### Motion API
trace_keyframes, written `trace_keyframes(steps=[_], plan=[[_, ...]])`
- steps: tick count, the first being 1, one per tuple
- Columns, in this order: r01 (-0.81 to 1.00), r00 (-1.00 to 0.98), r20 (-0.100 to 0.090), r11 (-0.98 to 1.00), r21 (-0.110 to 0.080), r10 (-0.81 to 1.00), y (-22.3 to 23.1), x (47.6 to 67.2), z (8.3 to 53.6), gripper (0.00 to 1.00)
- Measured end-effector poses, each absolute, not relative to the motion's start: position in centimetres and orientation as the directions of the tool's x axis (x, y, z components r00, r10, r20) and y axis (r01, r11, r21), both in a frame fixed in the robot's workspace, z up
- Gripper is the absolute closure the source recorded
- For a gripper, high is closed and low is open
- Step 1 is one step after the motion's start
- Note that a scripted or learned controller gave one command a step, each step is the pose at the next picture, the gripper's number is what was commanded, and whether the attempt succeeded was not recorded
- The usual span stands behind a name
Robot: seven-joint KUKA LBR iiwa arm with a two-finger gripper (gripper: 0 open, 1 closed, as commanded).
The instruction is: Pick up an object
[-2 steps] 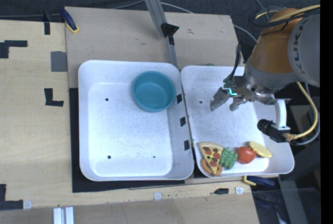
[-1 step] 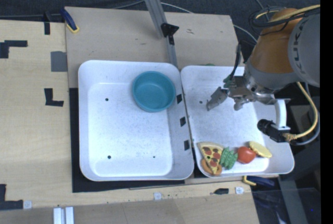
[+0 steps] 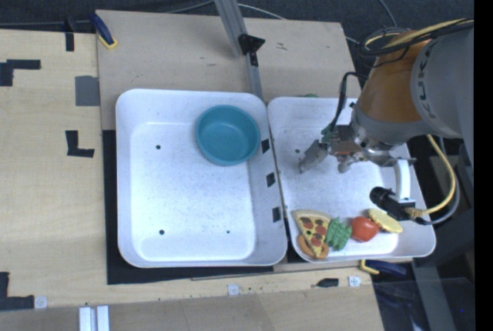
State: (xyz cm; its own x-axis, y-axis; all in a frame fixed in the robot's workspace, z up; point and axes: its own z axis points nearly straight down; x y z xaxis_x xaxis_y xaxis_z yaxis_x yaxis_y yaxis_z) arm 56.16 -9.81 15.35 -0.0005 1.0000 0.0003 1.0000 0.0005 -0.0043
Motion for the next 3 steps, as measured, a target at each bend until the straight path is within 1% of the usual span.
trace_keyframes(steps=[1, 2, 3], plan=[[1.000, -0.001, 0.000, 0.001, -0.005, 1.000, -9.5, 56.3, 9.1, 0.00], [1.000, 0.000, -0.001, 0.000, 0.002, 1.000, -9.5, 56.4, 9.0, 0.00], [1.000, 0.000, -0.002, 0.000, 0.003, 1.000, -9.6, 56.5, 10.1, 1.00]])
